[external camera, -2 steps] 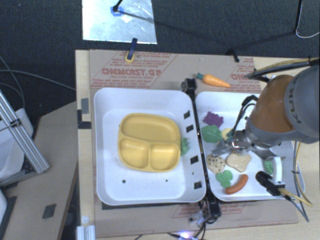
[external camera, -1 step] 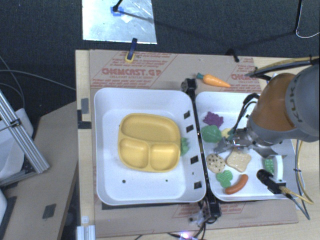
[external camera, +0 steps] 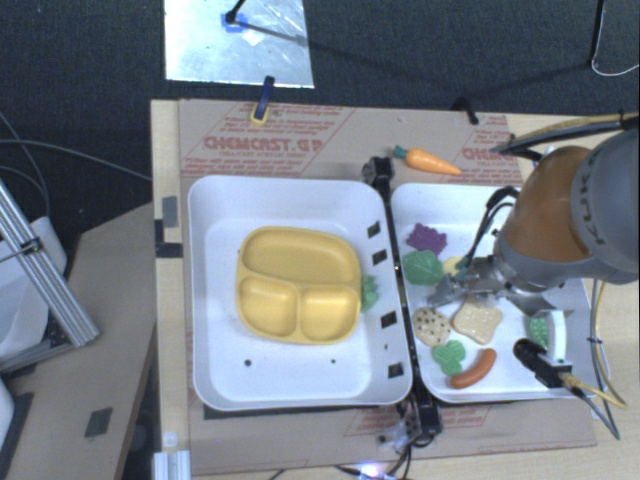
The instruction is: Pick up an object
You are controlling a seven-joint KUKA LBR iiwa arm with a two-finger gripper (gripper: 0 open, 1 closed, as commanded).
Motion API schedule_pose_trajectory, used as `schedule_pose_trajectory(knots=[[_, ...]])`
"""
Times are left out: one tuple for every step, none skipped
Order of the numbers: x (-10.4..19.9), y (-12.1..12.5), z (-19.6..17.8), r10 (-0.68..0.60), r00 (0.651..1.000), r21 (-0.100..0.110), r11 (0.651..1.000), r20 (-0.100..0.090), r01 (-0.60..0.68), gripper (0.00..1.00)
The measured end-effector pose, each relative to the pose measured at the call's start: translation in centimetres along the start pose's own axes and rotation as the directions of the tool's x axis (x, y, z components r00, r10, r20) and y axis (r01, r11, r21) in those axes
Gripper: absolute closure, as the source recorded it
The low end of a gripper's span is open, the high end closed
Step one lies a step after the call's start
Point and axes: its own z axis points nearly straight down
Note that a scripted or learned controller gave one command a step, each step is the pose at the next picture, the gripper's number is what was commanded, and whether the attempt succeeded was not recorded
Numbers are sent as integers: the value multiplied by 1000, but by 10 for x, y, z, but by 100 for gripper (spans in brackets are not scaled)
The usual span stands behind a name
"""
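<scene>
- Can't really make out the gripper [external camera: 447,290] over the right bin [external camera: 460,200], too small and blurry to read.
- Arm [external camera: 590,218] cut off by the right edge.
- Green thing [external camera: 370,292] by the left bin's [external camera: 290,190] right wall, half hidden behind the yellow tray [external camera: 298,283].
- Small yellowish bit [external camera: 452,265] near the right bin's middle, mostly covered.

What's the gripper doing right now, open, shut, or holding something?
Gripper: low in the right bin beside the toast slice; whether it grips anything cannot be told.

Dark carpet floor [external camera: 80,48]; metal sheet [external camera: 238,28] lying on it.
</scene>
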Motion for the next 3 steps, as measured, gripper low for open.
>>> schedule_pose_trajectory(knots=[[-44,24,-1,2,1000,-3,1000,3,-2,0],[-52,73,20,-4,1000,-5,1000,2,4,0],[-117,-11,18,8,1000,1,1000,2,-8,0]])
